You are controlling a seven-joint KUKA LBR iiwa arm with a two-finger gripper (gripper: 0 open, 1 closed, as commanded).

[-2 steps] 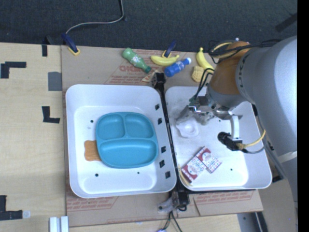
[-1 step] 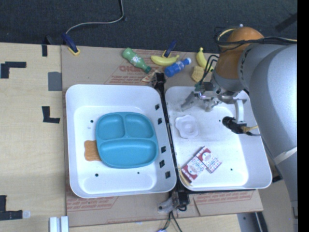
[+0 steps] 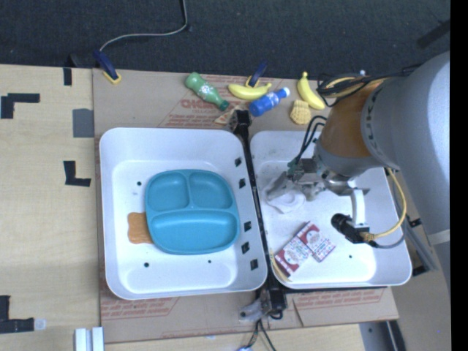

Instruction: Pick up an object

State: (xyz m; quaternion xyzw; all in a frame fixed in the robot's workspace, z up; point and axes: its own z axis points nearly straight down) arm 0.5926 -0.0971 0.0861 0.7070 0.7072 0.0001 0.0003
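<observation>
Camera view: gripper (image 3: 287,190) was down in the right bin (image 3: 380,269), near its left wall. Finger state: can't tell; the wrist hid most of it and what showed was a grey blur against a pale, crumpled thing on the bin floor. Nothing visibly held.

Key relation: the red-and-white packet (image 3: 305,247) lay just below the gripper and slightly to its right, clearly apart from it. Its long axis ran diagonally, lower-left to upper-right. My read: it was the nearest clean pick, needing a short shift toward the bin's front edge and a wrist turn so the fingers would close across the packet's short side.

Counts:
- white bins: 2
- red-and-white packets: 1
- blue divided plates (image 3: 192,211): 1, in the left bin (image 3: 117,159), far left of the gripper
- tan flat piece (image 3: 137,228): 1, tucked under the plate's left edge
- toy bananas (image 3: 249,90): 2, beyond the bins
- green bottle (image 3: 205,90): 1
- blue bottle (image 3: 268,102): 1
- small yellow item (image 3: 300,111): 1, type unclear
</observation>
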